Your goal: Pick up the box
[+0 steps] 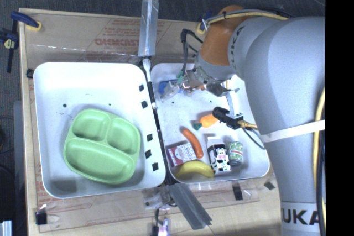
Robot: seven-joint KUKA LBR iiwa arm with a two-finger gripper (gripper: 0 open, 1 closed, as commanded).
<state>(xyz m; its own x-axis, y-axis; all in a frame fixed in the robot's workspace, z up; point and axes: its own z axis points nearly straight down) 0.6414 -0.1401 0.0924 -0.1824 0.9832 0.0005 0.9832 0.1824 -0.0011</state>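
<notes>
- The grey arm [287, 91] reaches in from the right.
- Its orange band [213, 44] sits above the wrist.
- The gripper [185, 85] points down-left.

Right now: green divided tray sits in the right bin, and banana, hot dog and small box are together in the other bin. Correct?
Not quite. The camera view shows the green divided tray in the left bin, not the right one. The rest holds: the banana, hot dog and small box lie together in the other bin, the right bin, near its front edge.
</notes>
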